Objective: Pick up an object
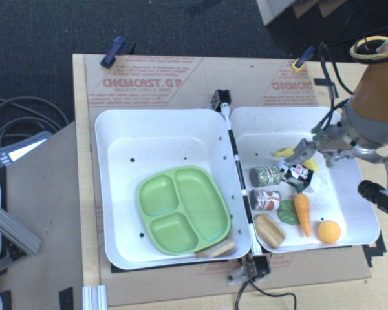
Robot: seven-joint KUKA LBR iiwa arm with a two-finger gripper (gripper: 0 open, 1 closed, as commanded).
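The right bin (349,192) holds several small items: a green-labelled can (266,175), a red-and-white can (266,200), a carrot (302,213), an orange (329,230), a tan bread roll (269,230), a green leafy piece (287,214), a black-and-white toy (296,173) and a yellow piece (284,152). My gripper (303,151) hangs low over the bin's middle, just above the toy and next to the yellow piece. I see nothing lifted in it.
The left bin (116,141) carries a green divided plate (183,208) with a tan block (217,249) at its front edge. The bins meet at a dark divider (236,166). The arm's grey and orange wrist (375,102) fills the right side.
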